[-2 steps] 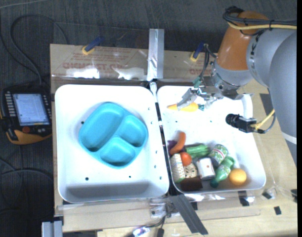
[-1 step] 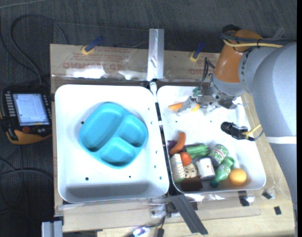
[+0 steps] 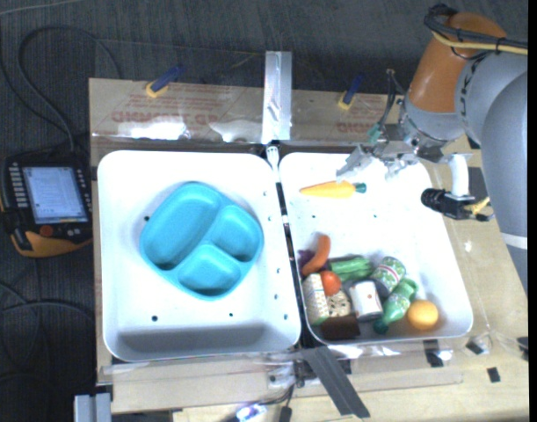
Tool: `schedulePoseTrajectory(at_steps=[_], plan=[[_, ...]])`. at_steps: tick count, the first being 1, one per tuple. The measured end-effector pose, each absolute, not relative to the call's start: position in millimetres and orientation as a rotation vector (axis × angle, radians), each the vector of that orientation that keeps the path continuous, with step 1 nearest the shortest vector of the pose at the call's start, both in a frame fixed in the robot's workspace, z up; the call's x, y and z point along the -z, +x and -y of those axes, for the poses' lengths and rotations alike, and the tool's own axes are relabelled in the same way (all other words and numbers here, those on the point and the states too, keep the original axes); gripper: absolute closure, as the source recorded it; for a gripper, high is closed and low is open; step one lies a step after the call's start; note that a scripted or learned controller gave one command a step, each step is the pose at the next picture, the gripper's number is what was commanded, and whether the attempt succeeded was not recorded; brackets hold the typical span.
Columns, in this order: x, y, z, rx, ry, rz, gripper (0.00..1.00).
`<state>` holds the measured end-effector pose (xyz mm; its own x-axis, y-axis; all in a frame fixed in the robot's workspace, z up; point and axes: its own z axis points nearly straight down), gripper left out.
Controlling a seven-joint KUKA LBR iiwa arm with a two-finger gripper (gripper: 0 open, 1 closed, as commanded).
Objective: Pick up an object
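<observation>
My gripper (image 3: 376, 160) hangs over the far edge of the right bin (image 3: 444, 244), at the end of the grey arm with its orange band (image 3: 444, 73). Its two fingers stand apart, open, with nothing between them. A toy carrot (image 3: 331, 189) lies just below and to the left of the fingers, apart from them. Heaped in the bin's near corner are a brown sausage (image 3: 316, 253), a green cucumber (image 3: 351, 266), a striped can (image 3: 391, 272), a small white and red box (image 3: 366, 299), a waffle block (image 3: 326, 302) and an orange (image 3: 422, 315).
The left bin (image 3: 127, 323) holds a blue divided plate (image 3: 202, 236). A ridge (image 3: 283, 236) separates the two bins. A teach pendant (image 3: 44, 205) lies off the bench at left. Two clamps (image 3: 163, 80) (image 3: 350, 95) sit on the board behind the bins.
</observation>
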<state>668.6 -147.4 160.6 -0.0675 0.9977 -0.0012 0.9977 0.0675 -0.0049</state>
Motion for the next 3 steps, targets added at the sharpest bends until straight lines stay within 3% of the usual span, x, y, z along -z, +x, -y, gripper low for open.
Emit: schedulePoseTrajectory(at_steps=[1, 2, 3], plan=[[-90.4, 668.0, 128.5, -0.009, -2.037, 2.391, 0.0], [-111.2, 651.3, 133.9, -0.006, -1.783, 2.583, 0.0], [-161.2, 668.7, 155.1, -0.007, -1.668, 2.661, 0.0]])
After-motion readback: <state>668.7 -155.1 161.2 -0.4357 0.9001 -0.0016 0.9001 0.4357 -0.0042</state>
